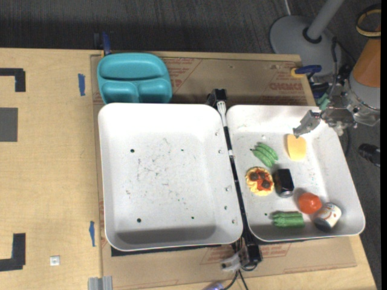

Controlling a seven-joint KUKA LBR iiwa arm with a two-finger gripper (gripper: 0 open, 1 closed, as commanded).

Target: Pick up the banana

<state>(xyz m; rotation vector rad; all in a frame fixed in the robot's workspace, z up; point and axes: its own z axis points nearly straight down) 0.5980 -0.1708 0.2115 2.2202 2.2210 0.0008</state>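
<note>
The right shallow white plastic bin [344, 162] holds everything. The metal two-finger gripper [305, 125], which looks empty with fingers slightly apart, hovers beside the pale yellow banana piece [296, 147]. Crowded neighbours like the green ridged toy vegetable [265, 154] invite a mis-grab.

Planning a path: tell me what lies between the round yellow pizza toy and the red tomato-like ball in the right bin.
A small black block sits between them, as the camera view shows.
</note>
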